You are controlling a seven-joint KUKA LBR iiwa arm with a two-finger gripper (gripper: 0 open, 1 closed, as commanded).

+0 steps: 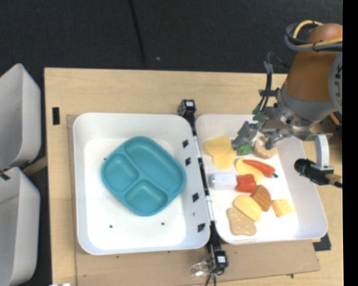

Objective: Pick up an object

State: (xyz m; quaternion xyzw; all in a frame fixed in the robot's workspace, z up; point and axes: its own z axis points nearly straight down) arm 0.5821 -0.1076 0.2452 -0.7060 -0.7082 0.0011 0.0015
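On the worktop [59,219], the left bin [83,231] holds a teal tray [143,175], well clear of the job. The toy foods lie in the right bin [310,219]: yellow piece [219,149], red pepper [259,167], cracker [241,222]. Above the pepper hangs the gripper [258,137], fingers spread and holding nothing. It looks like an approach; next comes lowering onto one piece, though close-packed neighbours crowd any grasp.
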